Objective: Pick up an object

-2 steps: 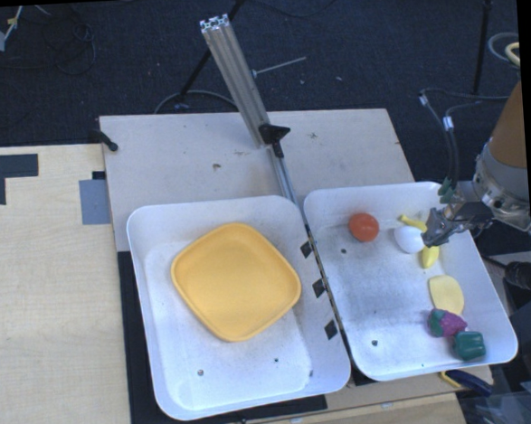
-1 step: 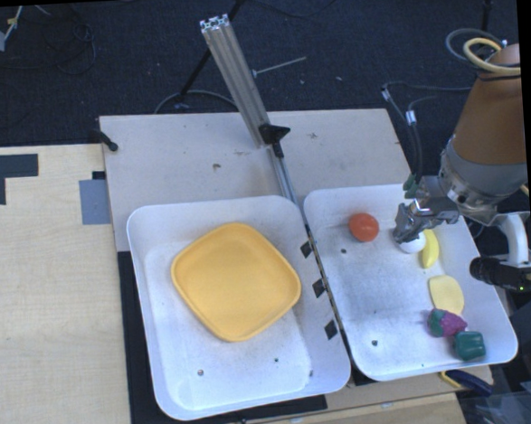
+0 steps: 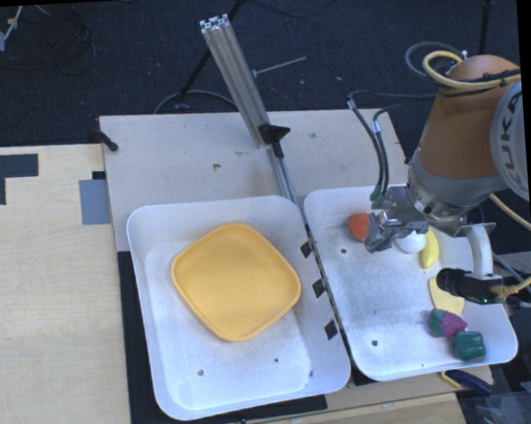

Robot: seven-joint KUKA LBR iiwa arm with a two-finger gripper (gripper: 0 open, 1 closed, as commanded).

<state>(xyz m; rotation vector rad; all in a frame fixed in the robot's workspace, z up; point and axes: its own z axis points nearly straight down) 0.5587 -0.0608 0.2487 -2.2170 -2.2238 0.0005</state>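
Note:
My gripper (image 3: 387, 232) hangs low over the far part of the right bin (image 3: 383, 334), under the grey and orange arm. An orange-red ball (image 3: 358, 225) lies just to its left, touching or nearly touching it. A small white object (image 3: 413, 241) sits directly to the gripper's right, and a yellow banana-shaped piece (image 3: 429, 252) lies beside that. Whether anything is held is not visible.
The left bin (image 3: 168, 376) holds a yellow square plate (image 3: 235, 279). At the right bin's near right corner lie a yellow piece (image 3: 446, 297), a magenta and green toy (image 3: 445, 323) and a green block (image 3: 469, 345). A metal rail (image 3: 238, 72) slants behind the bins.

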